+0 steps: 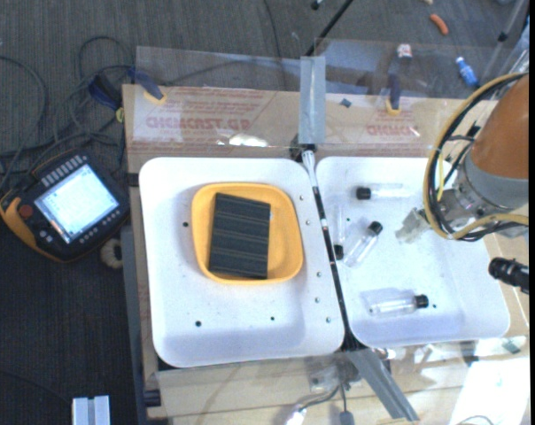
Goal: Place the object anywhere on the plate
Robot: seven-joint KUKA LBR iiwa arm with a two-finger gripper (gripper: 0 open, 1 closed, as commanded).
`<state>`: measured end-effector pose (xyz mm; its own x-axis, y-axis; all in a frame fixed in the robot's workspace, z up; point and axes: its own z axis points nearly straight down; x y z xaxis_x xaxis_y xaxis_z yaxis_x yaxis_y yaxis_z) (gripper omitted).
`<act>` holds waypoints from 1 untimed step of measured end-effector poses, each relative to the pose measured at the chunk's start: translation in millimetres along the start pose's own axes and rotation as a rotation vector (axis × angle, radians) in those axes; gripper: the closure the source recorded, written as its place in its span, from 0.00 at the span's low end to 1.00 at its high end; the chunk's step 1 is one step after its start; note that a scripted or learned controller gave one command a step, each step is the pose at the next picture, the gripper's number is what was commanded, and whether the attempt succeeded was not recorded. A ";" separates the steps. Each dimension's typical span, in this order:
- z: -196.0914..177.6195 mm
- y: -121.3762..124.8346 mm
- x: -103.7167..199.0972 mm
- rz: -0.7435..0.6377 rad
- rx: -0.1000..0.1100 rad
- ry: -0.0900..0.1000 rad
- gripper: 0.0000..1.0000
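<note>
Two white bins side by side, arm (pixel 502 162) over the right bin (pixel 453 317), we can't tell its gripper state, yellow plate (pixel 290 255) in the left bin (pixel 166 317), black ribbed block (pixel 240 235) already lying on it, three clear vials (pixel 363 243) scattered in the right one

The two bins (pixel 250 343) look like smooth white plastic with a slight sheen. The yellow plate (pixel 287 237) looks like glossy plastic; the dark ribbed block (pixel 240 235) on it is matt. The vials (pixel 393 305) are clear and glassy with black caps.
</note>
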<state>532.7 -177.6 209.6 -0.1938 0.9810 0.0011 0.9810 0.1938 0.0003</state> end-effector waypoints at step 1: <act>0.0 0.0 0.0 0.000 0.000 0.000 0.00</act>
